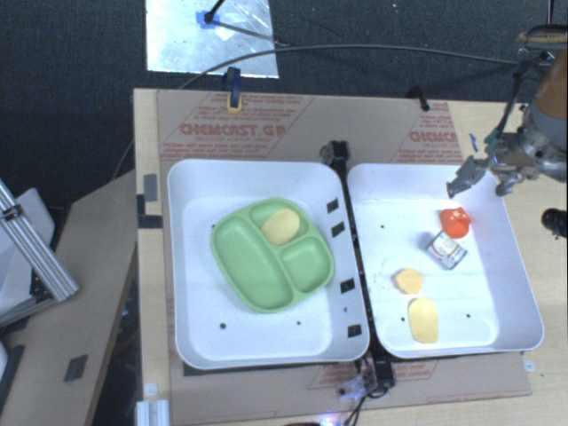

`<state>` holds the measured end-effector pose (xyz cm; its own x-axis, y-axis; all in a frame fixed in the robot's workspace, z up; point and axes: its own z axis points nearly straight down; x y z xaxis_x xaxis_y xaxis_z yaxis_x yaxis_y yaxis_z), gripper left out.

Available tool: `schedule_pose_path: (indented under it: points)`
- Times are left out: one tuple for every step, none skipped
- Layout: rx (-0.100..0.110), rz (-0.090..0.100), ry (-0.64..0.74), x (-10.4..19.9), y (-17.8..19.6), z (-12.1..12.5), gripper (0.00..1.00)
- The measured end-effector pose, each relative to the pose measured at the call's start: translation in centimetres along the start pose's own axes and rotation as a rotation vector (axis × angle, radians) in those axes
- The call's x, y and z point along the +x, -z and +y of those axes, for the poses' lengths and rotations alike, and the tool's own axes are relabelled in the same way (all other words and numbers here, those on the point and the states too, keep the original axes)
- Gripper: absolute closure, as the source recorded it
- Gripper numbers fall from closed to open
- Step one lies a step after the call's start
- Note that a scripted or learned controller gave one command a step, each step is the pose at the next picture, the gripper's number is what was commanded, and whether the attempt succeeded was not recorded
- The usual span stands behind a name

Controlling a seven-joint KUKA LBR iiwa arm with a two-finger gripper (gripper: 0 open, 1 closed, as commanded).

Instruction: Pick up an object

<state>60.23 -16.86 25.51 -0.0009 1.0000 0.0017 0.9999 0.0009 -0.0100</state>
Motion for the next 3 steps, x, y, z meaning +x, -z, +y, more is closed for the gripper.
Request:
schedule_pose_path:
  points:
    - [-0.012,-0.002,0.003,0.0,0.7,0.2,0.0]
    - [-0.009,-0.002,0.001,0.3,-5.5,0.5,0.0]
    - [-0.008,-0.001,0.0,-0.1,-11.2,-0.3,0.0]
